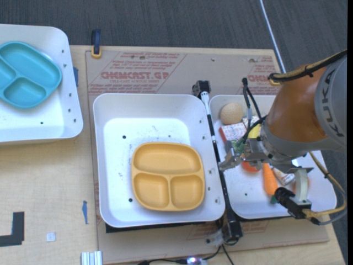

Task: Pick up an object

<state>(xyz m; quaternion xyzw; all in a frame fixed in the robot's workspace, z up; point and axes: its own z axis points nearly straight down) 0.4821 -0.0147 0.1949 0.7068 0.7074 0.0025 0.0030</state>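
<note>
Two white bins sat on the desk point(49, 192). Inside the right bin point(242, 203), the orange carrot point(268, 180) lay pointing from 12 to 6 o'clock, just beside the claw point(248, 152), whose state I cannot tell.

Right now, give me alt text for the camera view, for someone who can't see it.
A grey and orange robot arm reaches into the right bin, over a carrot and a beige ball. The left bin holds a yellow divided plate.

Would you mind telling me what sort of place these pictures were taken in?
Most likely a robotics lab bench for pick-and-place trials: a KUKA arm reaches over two white bins, one holding a yellow divided plate, the other small toy-like items such as a carrot.
</note>
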